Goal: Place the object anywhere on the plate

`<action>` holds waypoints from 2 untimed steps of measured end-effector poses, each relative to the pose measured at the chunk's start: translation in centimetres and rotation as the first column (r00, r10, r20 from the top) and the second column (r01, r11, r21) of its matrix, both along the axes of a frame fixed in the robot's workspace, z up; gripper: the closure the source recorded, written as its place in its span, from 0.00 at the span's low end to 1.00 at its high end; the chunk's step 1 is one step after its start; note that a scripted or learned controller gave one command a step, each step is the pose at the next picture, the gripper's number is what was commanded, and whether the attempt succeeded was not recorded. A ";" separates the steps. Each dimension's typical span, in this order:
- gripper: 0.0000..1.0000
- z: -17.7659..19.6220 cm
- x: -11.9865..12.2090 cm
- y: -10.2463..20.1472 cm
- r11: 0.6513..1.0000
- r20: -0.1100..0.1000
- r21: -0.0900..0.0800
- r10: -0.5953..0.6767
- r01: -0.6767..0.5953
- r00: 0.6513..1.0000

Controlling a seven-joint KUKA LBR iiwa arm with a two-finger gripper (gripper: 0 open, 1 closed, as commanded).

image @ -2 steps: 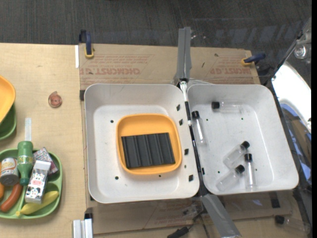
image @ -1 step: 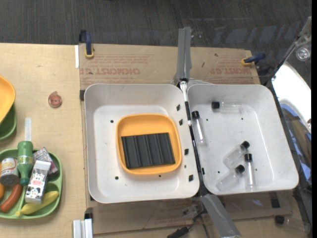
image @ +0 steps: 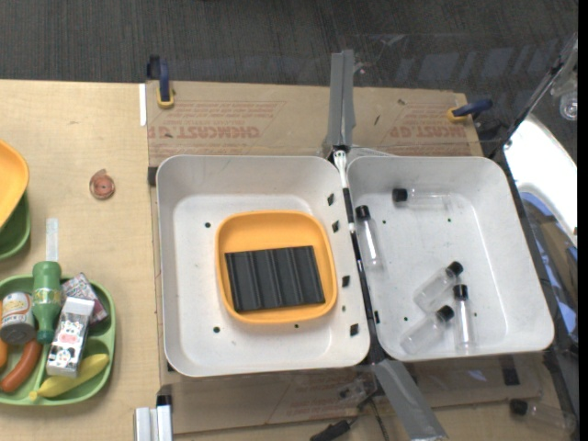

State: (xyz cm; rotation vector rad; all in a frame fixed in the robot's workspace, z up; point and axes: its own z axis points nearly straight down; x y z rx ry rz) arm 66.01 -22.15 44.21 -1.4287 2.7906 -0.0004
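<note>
orange, rounded-square plastic plate in the left white bin, bearing a dark ribbed rectangular slab. right white bin: several clear plastic tubes with black caps, loose, some touching. gripper: state cannot be told. risks, as i judge: clear, round tubes may roll or slip from a pinch; clustered ones invite a double pick.

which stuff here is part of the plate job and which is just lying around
Job:
- yellow plate in the left bin
- dark ridged block lying on the plate

Lying about:
- clear black-capped vials in the right bin
- green tray of toy food
- pink disc
- blue clamps
</note>
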 end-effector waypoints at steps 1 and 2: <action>1.00 0.0 0.0 0.0 0.946 0.000 -0.001 0.323 -0.323 0.946; 1.00 -0.1 0.0 0.0 0.770 0.000 -0.002 0.638 -0.638 0.770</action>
